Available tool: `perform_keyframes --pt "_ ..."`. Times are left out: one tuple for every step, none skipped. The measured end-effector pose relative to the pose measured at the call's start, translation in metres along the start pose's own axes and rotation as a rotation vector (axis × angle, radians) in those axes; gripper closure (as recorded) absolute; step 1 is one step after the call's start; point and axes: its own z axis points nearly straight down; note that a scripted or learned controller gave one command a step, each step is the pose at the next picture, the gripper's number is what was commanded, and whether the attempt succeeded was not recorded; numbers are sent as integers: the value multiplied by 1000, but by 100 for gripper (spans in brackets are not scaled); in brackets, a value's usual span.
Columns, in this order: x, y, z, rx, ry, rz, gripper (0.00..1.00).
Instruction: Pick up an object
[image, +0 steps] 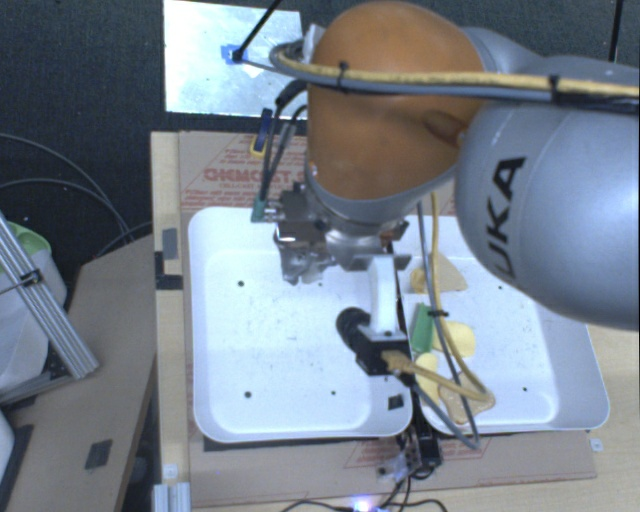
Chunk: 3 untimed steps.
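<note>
My gripper (301, 262) hangs low over the back middle of the left white bin (240, 340), under the grey wrist and the orange band. Nothing shows beneath it but bare bin floor. In the right bin (545, 385), close to the divider, lie a pale yellow piece (447, 276), a second yellow piece (458, 340) and a small green block (421, 327). The arm and its cables hide part of them. All three lie to the right of the gripper and nearer the front.
A small dark square (393, 402) sits at the front right corner of the left bin. The bins rest on brown cardboard (215, 175). An aluminium frame (45, 310) stands off the bench at the left.
</note>
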Motion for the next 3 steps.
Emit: perform_keyframes --pt "0 1 -19 -14 8 -2 100" --pt "2 21 -137 -26 12 -4 100" --pt "5 34 55 1 -1 1 100"
